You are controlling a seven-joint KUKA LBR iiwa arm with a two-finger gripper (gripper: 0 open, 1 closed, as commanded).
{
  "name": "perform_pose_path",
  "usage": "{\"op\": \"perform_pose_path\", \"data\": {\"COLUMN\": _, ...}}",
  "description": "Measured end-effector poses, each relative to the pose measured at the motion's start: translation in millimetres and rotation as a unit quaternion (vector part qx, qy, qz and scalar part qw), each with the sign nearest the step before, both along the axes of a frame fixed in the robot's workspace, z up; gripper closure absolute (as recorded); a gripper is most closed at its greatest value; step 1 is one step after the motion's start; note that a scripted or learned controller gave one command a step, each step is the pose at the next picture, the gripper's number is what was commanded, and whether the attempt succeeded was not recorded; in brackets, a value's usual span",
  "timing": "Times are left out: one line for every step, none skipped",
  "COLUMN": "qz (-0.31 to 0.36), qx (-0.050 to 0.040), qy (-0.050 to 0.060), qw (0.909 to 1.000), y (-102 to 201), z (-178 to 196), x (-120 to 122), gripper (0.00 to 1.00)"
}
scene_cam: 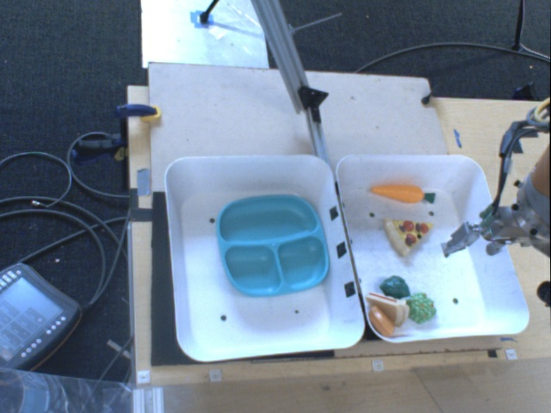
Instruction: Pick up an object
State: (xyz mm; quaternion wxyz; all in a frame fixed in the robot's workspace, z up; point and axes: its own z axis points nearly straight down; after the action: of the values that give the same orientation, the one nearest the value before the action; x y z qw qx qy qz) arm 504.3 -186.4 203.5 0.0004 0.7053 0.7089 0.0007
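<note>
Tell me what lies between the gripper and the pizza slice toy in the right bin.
Nothing visible. The grey two-finger gripper sits right of the triangular pizza slice toy, with bare white bin floor between them. The orange carrot toy lies farther back, aside.

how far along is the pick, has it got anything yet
Done: the gripper is over the right bin, near its right side. In hand: nothing shows between its fingers. The carrot, pizza slice and the toys in the near corner all lie on the bin floor, apart from the gripper. Left: come down on one item, close and lift it. The blue tray sits in the left bin.
</note>
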Motion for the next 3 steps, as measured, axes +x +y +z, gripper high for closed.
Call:
{"op": "perform_pose_path", "data": {"qz": -0.001, "qx": -0.0001, "qy": 0.000, "qw": 1.0000, "y": 0, "z": 0, "x": 0, "gripper": 0.00}}
{"op": "perform_pose_path", "data": {"qz": -0.002, "qx": 0.0005, "qy": 0.002, "qw": 1.0000, "y": 10, "z": -55, "x": 0, "gripper": 0.00}}
{"op": "perform_pose_path", "data": {"qz": -0.002, "qx": 0.0006, "qy": 0.003, "qw": 1.0000, "y": 11, "z": -108, "x": -1, "gripper": 0.00}}
